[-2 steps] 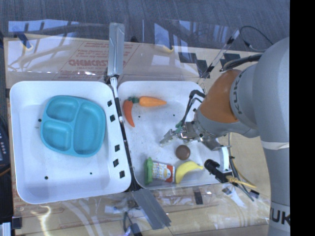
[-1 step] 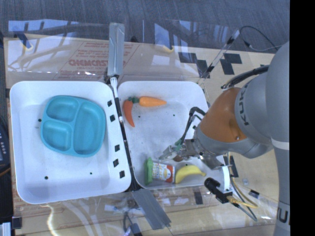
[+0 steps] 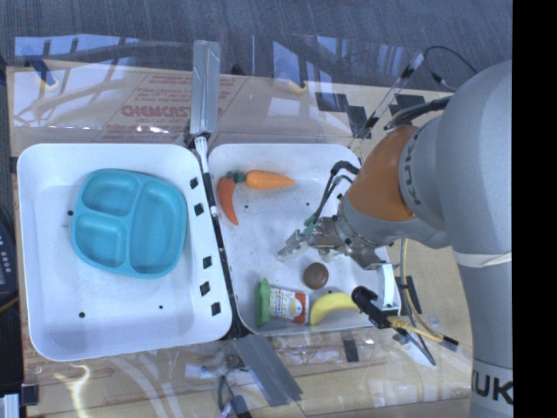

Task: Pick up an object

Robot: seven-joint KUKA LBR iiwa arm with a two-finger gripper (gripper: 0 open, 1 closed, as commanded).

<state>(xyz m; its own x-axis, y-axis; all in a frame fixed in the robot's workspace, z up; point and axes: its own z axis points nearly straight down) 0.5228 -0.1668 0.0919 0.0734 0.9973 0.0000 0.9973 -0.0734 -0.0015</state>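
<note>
The grey arm (image 3: 452, 172), nearest the lens, hides much of the gripper (image 3: 306, 238), so its opening cannot be told. It hangs just above a brown ball (image 3: 315, 275) in the right bin (image 3: 261, 159). Judged approach stage; next comes a descent onto the ball, beside the banana (image 3: 332, 306).

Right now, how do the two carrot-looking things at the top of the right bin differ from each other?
The orange carrot lies roughly sideways across the bin, while the red-orange carrot points downward at a slant. The orange carrot is paler and looks plumper; the red-orange carrot is darker and slimmer. The orange carrot's green end shows clearly; the other's is hard to make out. Both lie in the right bin with their top ends close together near its upper left corner.
</note>
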